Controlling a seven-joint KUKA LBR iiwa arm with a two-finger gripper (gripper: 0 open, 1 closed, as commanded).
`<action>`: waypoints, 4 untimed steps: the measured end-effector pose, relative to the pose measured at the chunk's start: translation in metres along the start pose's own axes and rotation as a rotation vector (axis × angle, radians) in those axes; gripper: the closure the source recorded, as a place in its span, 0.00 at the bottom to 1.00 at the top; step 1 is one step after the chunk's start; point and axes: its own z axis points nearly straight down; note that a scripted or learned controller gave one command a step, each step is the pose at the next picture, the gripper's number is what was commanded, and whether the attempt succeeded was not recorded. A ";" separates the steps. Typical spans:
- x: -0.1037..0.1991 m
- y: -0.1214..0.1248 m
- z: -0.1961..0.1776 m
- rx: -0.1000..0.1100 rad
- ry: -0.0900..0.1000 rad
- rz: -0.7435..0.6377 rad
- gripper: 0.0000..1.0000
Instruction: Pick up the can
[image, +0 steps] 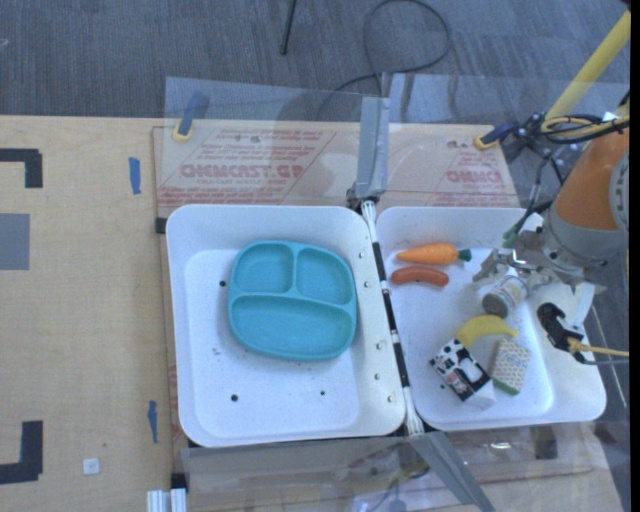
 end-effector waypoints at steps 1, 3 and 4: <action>0.045 -0.018 0.000 0.004 -0.008 0.036 0.00; 0.042 -0.042 0.000 0.006 -0.005 0.243 0.00; 0.041 -0.041 -0.007 0.008 -0.006 0.244 1.00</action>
